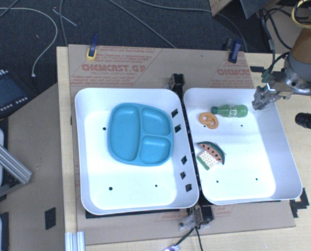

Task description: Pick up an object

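Observation:
In the right bin (pixel 270 161) lie a green bottle (pixel 230 111) on its side, a small brown pretzel (pixel 208 120) just left of it, and a watermelon slice (pixel 210 155) lower down near the bin's left wall. My gripper (pixel 262 98) hangs over the bin's upper right rim, a little to the right of the green bottle and apart from it. Nothing shows between its fingers.
The left bin (pixel 92 177) holds a blue divided plate (pixel 140 134). Black clips line the seam between the bins. Two blue clamps (pixel 93 51) hold the cardboard at the bench's far edge. Cables run across the dark floor behind.

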{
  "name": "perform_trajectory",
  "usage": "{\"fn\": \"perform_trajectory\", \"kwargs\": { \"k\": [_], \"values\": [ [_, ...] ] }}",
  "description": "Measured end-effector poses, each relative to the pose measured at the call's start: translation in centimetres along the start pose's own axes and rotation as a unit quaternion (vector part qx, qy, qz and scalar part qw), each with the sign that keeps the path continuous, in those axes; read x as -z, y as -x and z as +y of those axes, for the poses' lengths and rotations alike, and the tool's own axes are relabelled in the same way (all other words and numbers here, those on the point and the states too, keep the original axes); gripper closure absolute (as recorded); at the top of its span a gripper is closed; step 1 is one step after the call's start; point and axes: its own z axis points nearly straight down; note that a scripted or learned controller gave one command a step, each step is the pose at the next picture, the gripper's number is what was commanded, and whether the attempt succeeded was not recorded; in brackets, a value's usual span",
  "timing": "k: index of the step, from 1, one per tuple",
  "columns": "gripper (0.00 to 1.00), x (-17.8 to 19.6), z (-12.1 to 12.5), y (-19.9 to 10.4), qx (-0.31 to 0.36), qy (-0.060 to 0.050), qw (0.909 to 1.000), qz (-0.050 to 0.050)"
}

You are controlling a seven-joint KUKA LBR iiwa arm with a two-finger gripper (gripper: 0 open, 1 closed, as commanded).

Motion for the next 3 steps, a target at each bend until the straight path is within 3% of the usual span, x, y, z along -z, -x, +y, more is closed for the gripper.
{"fn": "perform_trajectory", "kwargs": {
  "k": [3],
  "values": [
    [1.00, 0.6, -3.6, -15.5, 0.002, -0.002, 1.0000, 0.002]
  ]
}}
